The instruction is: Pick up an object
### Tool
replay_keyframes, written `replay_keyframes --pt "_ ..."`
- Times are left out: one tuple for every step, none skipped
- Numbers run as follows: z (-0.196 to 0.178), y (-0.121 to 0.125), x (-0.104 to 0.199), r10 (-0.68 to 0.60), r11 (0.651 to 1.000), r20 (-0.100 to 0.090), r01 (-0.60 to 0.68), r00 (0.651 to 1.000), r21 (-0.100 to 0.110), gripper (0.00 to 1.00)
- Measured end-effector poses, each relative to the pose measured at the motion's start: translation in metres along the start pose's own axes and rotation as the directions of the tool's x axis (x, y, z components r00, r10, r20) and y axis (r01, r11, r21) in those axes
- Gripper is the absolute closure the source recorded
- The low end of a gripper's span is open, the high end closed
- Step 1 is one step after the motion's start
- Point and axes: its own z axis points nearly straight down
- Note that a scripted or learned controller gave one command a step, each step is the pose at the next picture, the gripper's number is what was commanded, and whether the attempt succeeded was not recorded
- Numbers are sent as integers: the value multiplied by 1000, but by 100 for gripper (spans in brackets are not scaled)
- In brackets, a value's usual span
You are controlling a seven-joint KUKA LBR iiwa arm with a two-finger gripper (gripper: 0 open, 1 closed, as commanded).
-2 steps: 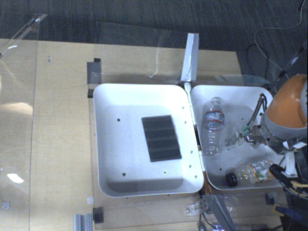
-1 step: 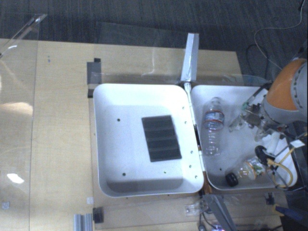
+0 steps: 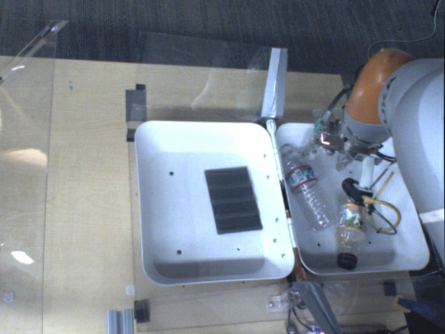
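The gripper (image 3: 348, 157), whether open or closed cannot be told, hangs over the far edge of the right bin (image 3: 407, 249), where a clear bottle (image 3: 306, 186) lies along the left wall; a sound pick would descend squarely across its narrow body, clear of that wall.

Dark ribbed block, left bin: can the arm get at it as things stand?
Probably yes: the block lies flat, alone in the left bin, nothing on it; the arm hangs over the right bin.
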Motion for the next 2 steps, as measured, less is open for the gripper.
replay_keyframes --pt "-72 -21 -2 48 999 0 -48 999 2 0" --pt "-2 -59 -50 -130 991 0 130 991 -3 0"
